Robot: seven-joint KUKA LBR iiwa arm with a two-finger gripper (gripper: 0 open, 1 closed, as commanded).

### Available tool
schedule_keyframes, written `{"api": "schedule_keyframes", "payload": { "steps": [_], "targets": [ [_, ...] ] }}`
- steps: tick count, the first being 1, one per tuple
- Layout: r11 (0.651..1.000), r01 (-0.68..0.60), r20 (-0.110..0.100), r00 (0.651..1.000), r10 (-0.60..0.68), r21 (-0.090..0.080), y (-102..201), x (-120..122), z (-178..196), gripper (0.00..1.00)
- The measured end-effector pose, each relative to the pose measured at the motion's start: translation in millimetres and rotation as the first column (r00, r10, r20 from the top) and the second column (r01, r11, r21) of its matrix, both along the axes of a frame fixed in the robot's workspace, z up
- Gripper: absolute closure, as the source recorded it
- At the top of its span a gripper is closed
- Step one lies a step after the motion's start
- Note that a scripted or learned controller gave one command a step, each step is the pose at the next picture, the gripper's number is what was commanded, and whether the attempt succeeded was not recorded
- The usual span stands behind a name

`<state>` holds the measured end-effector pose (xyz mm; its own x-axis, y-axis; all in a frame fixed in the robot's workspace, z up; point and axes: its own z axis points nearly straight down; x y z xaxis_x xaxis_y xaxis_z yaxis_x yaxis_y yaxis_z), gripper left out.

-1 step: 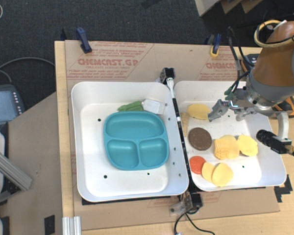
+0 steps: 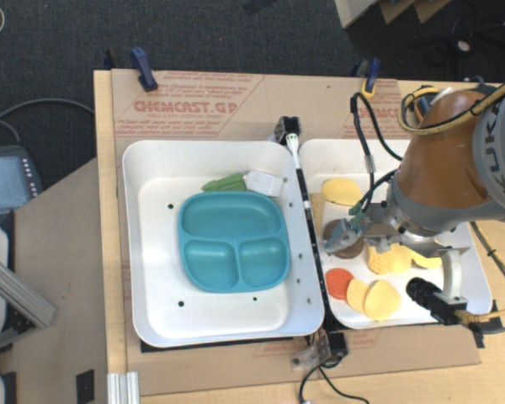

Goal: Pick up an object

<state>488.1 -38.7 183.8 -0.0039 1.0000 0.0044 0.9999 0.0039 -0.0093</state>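
My gripper (image 2: 340, 232) is low over the left part of the right bin (image 2: 313, 154), reaching in from the right. A small brown round thing (image 2: 350, 247) lies right under it, touching or nearly touching it; I cannot tell whether it is held. Around it lie a pale yellow lump (image 2: 342, 192) toward the back, a yellow ridged piece (image 2: 387, 261), a red-orange disc (image 2: 337, 281) and a yellow round piece (image 2: 380, 298) toward the front. The arm's wrist hides the bin's middle and right.
The left bin (image 2: 143, 251) holds a teal divided plate (image 2: 234, 242), with a green leafy thing (image 2: 225, 183) and a small white block (image 2: 264, 182) behind it. A black-edged ridge (image 2: 305, 217) separates the two bins. Blue clamps (image 2: 143, 67) hold the board's back edge.
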Motion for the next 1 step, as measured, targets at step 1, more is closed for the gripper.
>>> {"api": "schedule_keyframes", "payload": {
  "steps": [1],
  "targets": [
    [1.0,-0.005,0.024,1.0,0.005,-0.002,51.7,-7.8,140.3,0.0]
  ]
}}
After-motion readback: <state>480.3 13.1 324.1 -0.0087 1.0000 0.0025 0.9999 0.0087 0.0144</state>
